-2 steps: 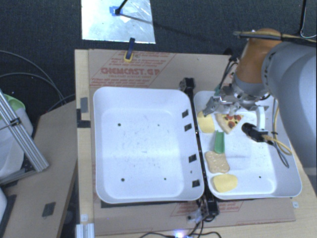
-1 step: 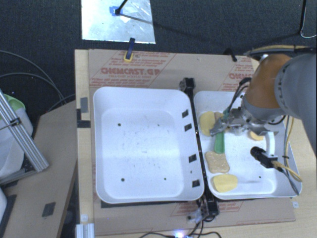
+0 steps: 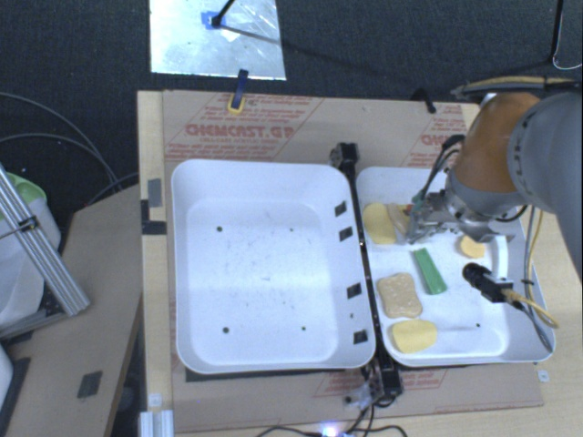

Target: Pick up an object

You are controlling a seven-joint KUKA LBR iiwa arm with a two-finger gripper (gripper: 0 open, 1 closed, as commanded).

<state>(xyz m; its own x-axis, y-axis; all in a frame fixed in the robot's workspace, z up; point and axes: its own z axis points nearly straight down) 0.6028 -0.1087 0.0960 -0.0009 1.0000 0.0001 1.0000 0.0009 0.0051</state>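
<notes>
Arm (image 3: 528,148) posture first: from my remote seat I see the grey iiwa reaching in from the right, its orange band (image 3: 492,144) bulging over the back right corner of the right bin (image 3: 455,353), and the wrist bending down and to the left into that bin. The gripper (image 3: 417,226) sits low near the bin's back left area, its tip right against a pale yellow piece (image 3: 380,223). I cannot tell how the claw stands; the wrist body covers it and the spot is too small and dark to read, so I would not claim a grasp.

Around it in the right bin I count several things. A green stick (image 3: 428,270) lies slantwise just in front of the gripper, apart from it. Next to that, toward the front, lies a tan cracker-like slab (image 3: 400,295), and in front of the slab, touching or nearly so, a yellow rounded piece (image 3: 414,336). A small yellow bit (image 3: 472,247) shows under the wrist on the right side. A black fitting with yellow cable (image 3: 492,285) hangs off the arm over the bin's right part.

Beside it, the left bin (image 3: 264,176) shows its bare white floor with a few dark specks. Both bins rest on a printed cardboard sheet (image 3: 241,126).
</notes>
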